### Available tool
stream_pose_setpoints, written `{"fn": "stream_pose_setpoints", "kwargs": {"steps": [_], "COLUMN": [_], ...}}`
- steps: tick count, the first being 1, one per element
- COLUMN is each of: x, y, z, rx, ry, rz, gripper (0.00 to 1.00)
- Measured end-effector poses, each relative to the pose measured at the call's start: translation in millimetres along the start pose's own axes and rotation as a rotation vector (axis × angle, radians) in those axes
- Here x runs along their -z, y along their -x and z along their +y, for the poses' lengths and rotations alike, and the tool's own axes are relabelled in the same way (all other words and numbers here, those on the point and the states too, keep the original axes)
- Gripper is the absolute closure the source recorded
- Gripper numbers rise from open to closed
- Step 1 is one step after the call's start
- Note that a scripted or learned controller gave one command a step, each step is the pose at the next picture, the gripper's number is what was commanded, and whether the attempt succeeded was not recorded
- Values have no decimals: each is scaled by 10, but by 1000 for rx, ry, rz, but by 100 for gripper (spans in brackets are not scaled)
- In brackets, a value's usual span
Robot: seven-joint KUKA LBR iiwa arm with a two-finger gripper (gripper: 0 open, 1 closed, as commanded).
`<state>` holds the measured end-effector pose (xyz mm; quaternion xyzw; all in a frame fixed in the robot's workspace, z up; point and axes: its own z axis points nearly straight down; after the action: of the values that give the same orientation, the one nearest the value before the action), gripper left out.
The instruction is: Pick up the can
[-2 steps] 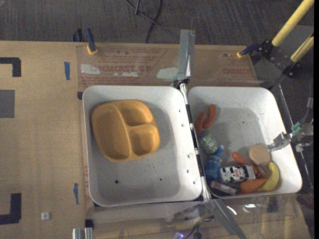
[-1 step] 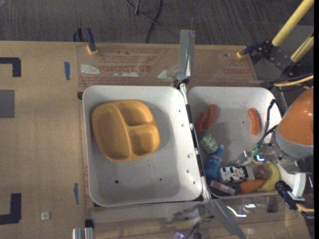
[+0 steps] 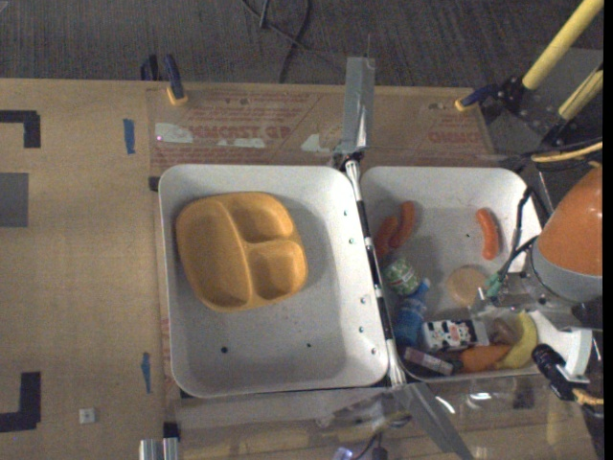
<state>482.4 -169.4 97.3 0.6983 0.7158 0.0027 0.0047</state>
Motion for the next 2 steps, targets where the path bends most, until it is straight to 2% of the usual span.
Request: {"fn": "stream_pose_setpoints", "kwargs": {"steps": [1, 2], "x": [524, 1371], "y": [527, 176], "z": [-35, 250], "rx": [-86, -143], "ry": [-9, -10], "rz": [1, 1], "gripper": [100, 100]}}
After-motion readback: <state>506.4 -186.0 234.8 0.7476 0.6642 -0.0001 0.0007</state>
